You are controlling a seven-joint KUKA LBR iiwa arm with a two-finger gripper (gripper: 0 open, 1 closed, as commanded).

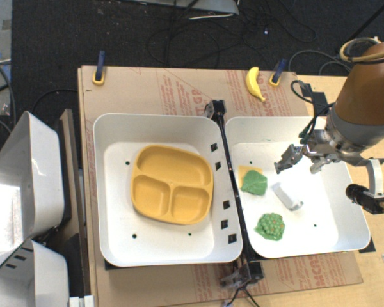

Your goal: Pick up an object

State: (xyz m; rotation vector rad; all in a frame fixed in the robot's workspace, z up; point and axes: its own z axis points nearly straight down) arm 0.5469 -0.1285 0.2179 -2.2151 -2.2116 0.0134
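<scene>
My gripper [303, 161] hangs over the upper middle of the right bin [345, 235], fingers spread open with nothing between them. Below and left of it lies a green leafy piece [255, 183], partly covering a small yellow piece [245, 171]. A small white-grey block [287, 196] rests just below the gripper, apart from it. A knobbly green lump [270, 226] sits near the bin's front.
The left bin [109, 235] holds a yellow divided plate [172, 184]. A banana [256, 84] lies on the cardboard bench behind the right bin, next to a blue clamp [278, 71]. A black divider [227, 171] runs between the bins.
</scene>
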